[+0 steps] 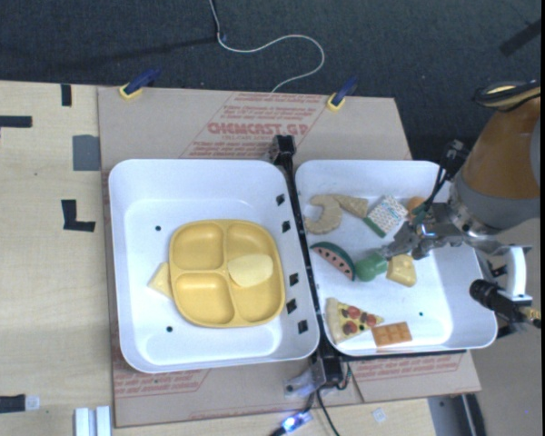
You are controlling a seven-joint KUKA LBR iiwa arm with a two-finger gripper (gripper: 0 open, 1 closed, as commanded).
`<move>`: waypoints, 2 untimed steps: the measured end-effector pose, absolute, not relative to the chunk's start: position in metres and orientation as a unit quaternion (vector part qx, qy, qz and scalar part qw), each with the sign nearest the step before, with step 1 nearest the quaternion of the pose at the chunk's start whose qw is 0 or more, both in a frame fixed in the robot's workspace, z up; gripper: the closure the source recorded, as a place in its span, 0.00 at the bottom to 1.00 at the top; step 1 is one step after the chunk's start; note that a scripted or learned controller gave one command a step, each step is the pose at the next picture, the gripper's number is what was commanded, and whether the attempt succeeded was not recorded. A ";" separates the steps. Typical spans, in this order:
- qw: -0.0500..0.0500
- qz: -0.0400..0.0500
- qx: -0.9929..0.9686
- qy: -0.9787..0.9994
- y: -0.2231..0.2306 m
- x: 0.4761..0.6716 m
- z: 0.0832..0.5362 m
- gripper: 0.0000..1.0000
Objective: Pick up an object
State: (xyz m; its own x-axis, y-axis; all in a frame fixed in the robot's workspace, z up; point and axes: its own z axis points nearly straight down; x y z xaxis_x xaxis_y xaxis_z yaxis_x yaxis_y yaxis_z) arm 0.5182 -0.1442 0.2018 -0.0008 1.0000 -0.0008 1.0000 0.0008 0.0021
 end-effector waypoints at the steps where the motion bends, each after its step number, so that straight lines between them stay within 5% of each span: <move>1: 0.000 0.000 0.707 0.708 -0.144 0.519 0.225 1.00; 2: 0.000 0.000 0.706 0.709 -0.130 0.566 0.219 1.00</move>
